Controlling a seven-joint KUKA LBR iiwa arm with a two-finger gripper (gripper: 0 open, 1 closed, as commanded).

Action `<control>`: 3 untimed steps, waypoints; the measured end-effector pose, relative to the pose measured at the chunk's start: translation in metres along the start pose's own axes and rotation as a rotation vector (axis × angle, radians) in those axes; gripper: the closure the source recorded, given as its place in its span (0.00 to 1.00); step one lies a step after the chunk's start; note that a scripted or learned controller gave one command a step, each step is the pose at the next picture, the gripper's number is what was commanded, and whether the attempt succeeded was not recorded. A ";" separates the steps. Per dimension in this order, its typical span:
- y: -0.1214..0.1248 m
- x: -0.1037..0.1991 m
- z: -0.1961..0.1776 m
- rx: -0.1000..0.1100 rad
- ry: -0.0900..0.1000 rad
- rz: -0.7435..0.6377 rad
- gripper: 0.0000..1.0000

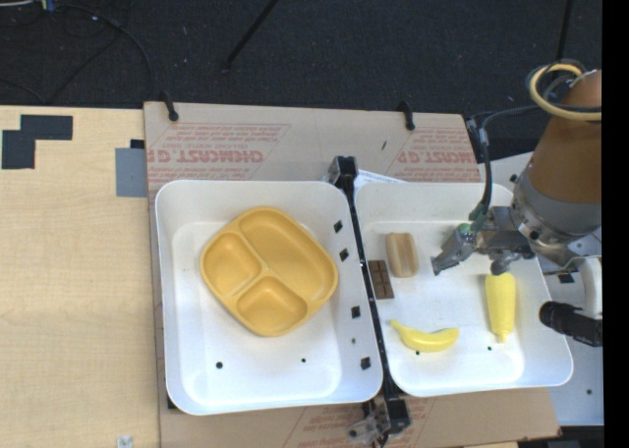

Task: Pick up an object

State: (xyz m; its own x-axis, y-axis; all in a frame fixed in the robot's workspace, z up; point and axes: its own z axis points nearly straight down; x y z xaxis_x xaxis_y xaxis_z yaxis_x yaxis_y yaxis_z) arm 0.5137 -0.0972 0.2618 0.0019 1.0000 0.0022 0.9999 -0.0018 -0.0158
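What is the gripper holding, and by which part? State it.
Nothing. The gripper hangs open over the right bin, between the tan block and the corn, touching neither.

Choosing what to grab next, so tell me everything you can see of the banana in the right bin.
The banana is small, bright yellow and glossy, looking like a plastic toy. It lies flat on the floor of the right bin, near the front edge, curved with both ends turned up toward the far side. Its left tip tapers to a point. Nothing touches it: the corn cob lies apart to its right, the tan block farther back.
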 end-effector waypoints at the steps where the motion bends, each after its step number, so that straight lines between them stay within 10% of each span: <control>1: 0.002 0.000 -0.006 -0.012 -0.001 -0.002 0.00; 3: -0.001 0.011 0.084 -0.007 0.000 -0.002 0.00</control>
State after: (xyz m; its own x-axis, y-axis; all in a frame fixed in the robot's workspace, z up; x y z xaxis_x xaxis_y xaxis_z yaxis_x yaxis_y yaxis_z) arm 0.5110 -0.0864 0.1777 0.0001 1.0000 0.0021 1.0000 -0.0001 -0.0089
